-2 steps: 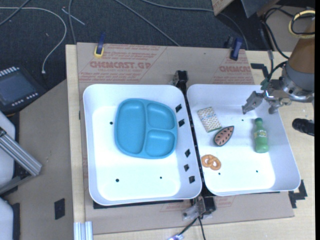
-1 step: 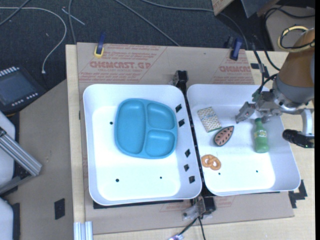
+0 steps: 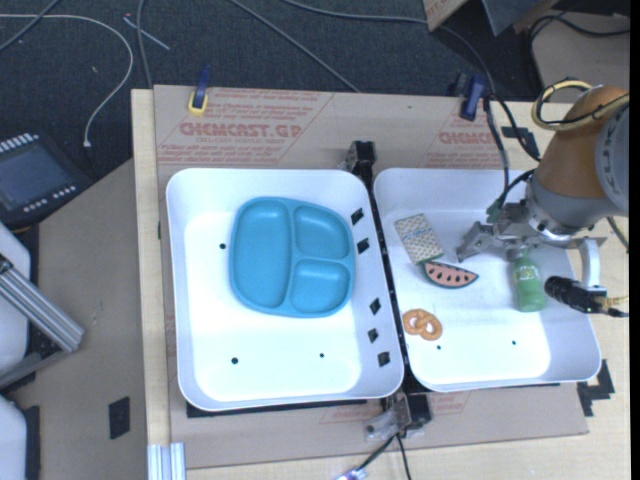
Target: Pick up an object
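A plywood bench (image 3: 300,128) printed with red lettering carried two shallow white bins side by side above a dark carpeted floor strewn with white and black cables. Blue clamps (image 3: 201,88) pinned the board at its far edge, and a small dark screen sat on the floor near the bench's left side.

The left bin (image 3: 200,298) held a blue divided plate (image 3: 290,258), lying flat slightly toward the far half, with bare white floor around it on the near side. The right bin (image 3: 560,358) held four small things: a patterned rectangular packet (image 3: 417,236) near the far-left part, a toy watermelon slice (image 3: 448,274) just beside it, a pretzel-shaped toy (image 3: 422,323) close to the dividing wall, and a green bottle (image 3: 527,280) lying toward the right side.

The arm's orange and grey body hung over the right bin's far-right corner, with the gripper (image 3: 498,236) low over the bin floor between the packet and the bottle. Its fingers looked spread, with nothing seen between them, though the wrist hid part of them. The near half of the right bin lay open, while the bottle rested close beneath the arm's wrist and the pretzel sat tight against the bin's left wall.
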Tool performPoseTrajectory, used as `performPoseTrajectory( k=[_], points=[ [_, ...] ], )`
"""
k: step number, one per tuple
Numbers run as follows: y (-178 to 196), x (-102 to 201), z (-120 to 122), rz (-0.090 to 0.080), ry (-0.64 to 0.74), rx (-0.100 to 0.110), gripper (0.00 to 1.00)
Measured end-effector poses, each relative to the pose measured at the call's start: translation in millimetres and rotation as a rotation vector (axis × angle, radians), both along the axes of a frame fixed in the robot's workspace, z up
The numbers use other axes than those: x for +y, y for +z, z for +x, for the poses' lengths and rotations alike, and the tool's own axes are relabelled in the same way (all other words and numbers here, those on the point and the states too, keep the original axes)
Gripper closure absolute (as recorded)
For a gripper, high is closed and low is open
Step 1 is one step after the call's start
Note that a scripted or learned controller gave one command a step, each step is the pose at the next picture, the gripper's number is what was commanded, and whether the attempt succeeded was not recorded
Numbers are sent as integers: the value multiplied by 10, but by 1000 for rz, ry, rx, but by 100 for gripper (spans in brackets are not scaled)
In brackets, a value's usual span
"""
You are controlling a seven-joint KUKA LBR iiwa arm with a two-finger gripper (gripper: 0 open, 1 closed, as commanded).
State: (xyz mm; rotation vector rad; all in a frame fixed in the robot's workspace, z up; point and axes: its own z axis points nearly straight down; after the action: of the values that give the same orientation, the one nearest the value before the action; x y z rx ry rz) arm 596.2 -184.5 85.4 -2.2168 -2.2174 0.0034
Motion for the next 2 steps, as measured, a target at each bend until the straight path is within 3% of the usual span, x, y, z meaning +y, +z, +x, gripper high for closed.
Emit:
performPoseTrajectory(
  k=[1,2],
  points=[
    [150,-5,21,-1,0,-7,100],
    [771,57,79,-4,1,-13,100]
  ],
)
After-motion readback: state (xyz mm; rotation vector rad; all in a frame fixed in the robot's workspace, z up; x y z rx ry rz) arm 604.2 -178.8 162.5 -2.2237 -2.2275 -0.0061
